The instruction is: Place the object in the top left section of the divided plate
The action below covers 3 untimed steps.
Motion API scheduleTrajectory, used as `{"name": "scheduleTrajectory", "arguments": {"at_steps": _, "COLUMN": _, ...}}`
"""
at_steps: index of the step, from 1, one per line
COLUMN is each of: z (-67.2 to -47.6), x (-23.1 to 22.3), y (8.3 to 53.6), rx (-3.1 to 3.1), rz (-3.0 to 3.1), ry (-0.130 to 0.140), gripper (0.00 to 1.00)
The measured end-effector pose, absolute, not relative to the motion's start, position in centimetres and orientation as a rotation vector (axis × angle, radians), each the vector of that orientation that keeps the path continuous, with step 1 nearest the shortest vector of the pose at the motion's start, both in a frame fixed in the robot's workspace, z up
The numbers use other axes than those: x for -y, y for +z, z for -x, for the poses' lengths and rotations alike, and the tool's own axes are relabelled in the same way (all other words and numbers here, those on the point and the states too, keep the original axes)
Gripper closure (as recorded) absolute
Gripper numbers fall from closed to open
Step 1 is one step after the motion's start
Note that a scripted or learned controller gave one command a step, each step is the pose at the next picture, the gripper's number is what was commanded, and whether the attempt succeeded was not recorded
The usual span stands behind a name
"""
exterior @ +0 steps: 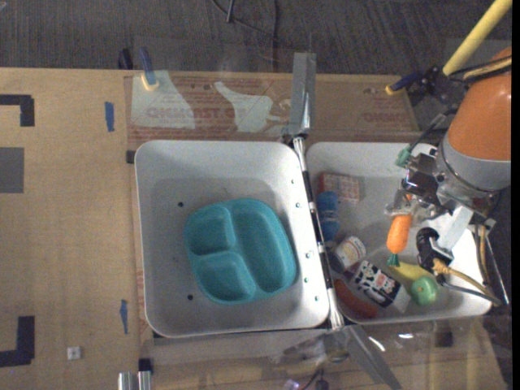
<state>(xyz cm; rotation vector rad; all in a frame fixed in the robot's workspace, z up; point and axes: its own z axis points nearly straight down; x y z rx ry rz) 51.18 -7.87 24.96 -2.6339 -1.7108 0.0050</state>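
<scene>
A teal divided plate [240, 250] lies in the left white bin [158, 218], with two small sections on its left and one long section on its right. In the right bin [366, 161], an orange carrot [398, 232] with a green tip sits right at the gripper [413, 222], which hangs from the grey and orange arm [481, 136] over the bin's right half. The gripper's metal parts overlap the carrot's upper end, and whether it grips the carrot is hidden.
The right bin also holds a blue cup [327, 214], a pink box [340, 187], a small can [351, 250], a black-and-white carton [375, 283], a red item [353, 299], a yellow banana [413, 272] and a green fruit [422, 291]. A metal divider [302, 96] rises between the bins.
</scene>
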Motion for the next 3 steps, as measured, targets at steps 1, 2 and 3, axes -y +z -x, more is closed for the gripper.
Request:
{"name": "scheduleTrajectory", "arguments": {"at_steps": 1, "z": -47.9, "x": 2.0, "y": 22.8, "rx": 1.721, "rz": 2.625, "ry": 0.005, "gripper": 1.00}}
{"name": "scheduleTrajectory", "arguments": {"at_steps": 2, "z": -50.4, "x": -1.2, "y": 18.7, "rx": 1.709, "rz": 2.633, "ry": 0.004, "gripper": 1.00}}
{"name": "scheduleTrajectory", "arguments": {"at_steps": 3, "z": -51.7, "x": -2.5, "y": 18.4, "rx": 1.458, "rz": 2.782, "ry": 0.002, "gripper": 1.00}}
